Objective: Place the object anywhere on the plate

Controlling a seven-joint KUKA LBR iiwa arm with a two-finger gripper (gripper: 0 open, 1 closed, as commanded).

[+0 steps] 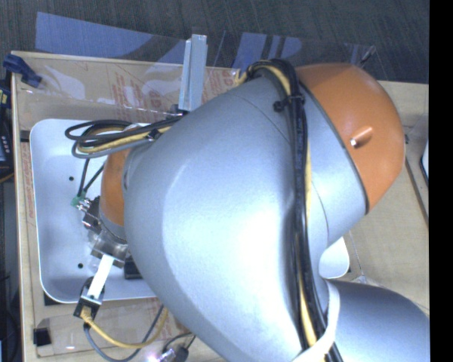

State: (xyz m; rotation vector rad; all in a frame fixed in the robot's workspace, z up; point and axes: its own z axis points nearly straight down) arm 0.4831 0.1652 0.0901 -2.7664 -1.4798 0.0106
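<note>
The arm (241,217) hung so close under the camera that its grey bulk and orange band (362,134) covered most of the tabletop (392,225), with black and yellow cables (298,172) running down its flank. It had reached over the left bin (49,202), and I took that as the reason for the low, folded pose: the wrist (106,240) was pointed down toward the bin floor. A small white bracket (94,285) with a dark tip stuck out past the bin's near wall, beside a loose yellow wire. Whether the hand was spread or pinching anything I could not tell; the arm hid it. I could not make out the object or the plate either, so how far the task stood was anyone's guess.
</note>
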